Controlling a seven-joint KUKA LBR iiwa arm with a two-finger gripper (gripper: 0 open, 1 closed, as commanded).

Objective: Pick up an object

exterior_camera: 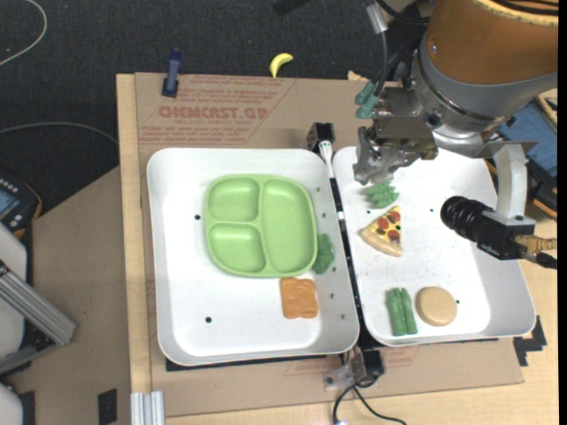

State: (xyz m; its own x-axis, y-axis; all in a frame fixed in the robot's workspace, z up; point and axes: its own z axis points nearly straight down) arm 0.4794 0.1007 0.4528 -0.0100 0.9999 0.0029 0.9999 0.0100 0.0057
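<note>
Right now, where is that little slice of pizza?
The pizza slice lies in the right bin, near its left wall, just below a small green leafy piece under the gripper, and above the green beans.

The arm (496, 42) is cut off by the top and right edges at two o'clock. Its gripper (376, 171) overlaps the top of a small green toy (383, 193), whose shape is unclear, and the finger state is indiscernible.

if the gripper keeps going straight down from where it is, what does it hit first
Probably the small green leafy toy lying just under the gripper in the right bin; depth is hard to judge from this slanted view.
</note>
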